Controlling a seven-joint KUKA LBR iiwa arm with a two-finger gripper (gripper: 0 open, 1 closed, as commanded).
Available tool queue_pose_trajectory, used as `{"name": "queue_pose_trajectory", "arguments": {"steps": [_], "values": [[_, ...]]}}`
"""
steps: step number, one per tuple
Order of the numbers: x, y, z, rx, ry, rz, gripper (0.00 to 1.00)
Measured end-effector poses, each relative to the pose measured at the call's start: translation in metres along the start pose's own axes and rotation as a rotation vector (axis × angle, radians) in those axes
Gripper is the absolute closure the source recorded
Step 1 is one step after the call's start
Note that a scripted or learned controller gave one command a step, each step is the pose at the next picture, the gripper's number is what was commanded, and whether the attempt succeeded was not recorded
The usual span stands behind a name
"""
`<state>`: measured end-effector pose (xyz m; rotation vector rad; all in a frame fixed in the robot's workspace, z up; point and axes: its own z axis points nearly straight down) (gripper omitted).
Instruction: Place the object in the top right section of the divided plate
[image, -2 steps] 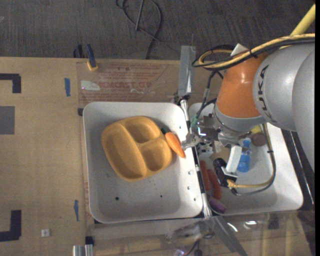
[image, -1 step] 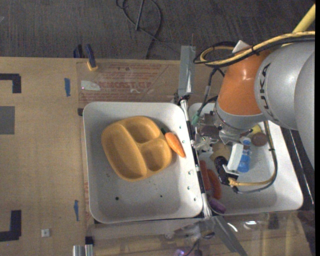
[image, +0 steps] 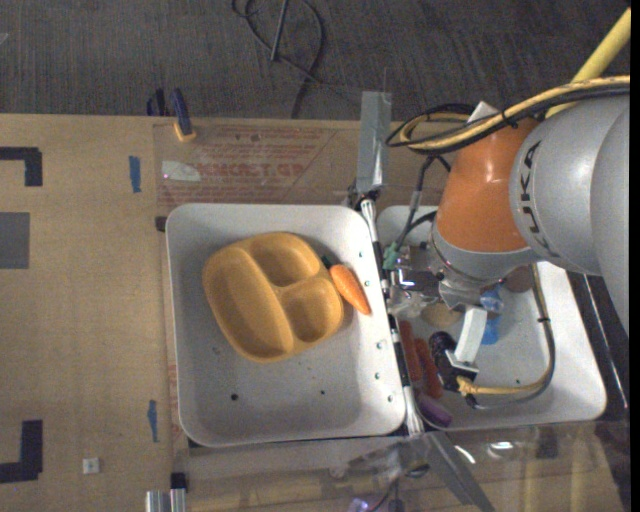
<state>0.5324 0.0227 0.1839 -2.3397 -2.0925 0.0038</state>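
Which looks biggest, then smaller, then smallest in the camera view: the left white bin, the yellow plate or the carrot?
1. Left white bin
2. Yellow plate, lying inside it
3. Carrot, beside the plate

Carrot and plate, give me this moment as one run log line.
plate: in left bin | carrot: at plate's right rim, outside its sections | arm: over right bin | placement: not yet done

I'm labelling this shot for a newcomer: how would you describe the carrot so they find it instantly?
Look in the left white bin, which holds a yellow divided plate. At the plate's right edge lies the carrot, small, tapered and deeper orange than the plate.
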Motion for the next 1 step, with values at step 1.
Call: {"name": "queue_pose_trajectory", "arguments": {"steps": [1], "values": [[-0.0235, -0.0257, 0.0002, 0.001, 0.001, 0.127, 1.00]]}}
